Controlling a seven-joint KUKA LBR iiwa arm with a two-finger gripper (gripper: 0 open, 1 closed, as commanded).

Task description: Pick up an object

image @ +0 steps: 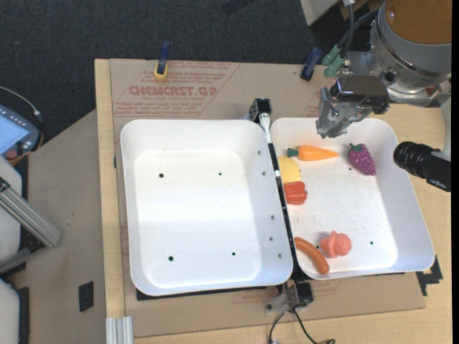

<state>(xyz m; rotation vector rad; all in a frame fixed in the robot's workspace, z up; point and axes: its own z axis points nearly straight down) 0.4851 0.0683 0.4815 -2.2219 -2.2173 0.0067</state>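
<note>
You have 2 white bins on the bench. The left bin point(190, 206) has no toys in it. The right bin point(401, 213) has all the toys, so that is where you must pick.

Look at the gripper point(331, 130). It hangs over the far edge of the right bin, near the top of the picture. It is up above the toys and not touching any of them. I cannot tell how it is set, because it is dark and small here. Nothing is held in it that I can see.

The closest toy is the carrot point(313, 153). It lies flat, just below the gripper, with its green end pointing at the wall between the bins. It has bare floor around it, so I think it is the easy one to grab. The purple grapes point(362, 158) sit just to the right of the carrot, close to it but apart.

The yellow toy point(288, 168) and the red pepper point(295, 192) lie tight against the wall between the bins. They touch each other. I think these are hard to grab, because the wall is in the way on 1 side.

At the near end of the bin are the sausage point(312, 255) and the pink toy point(336, 244). They lie side by side and look like they touch. They are well apart from the gripper.

So the pick is not done yet. You would need to go down a little to reach the carrot.
</note>
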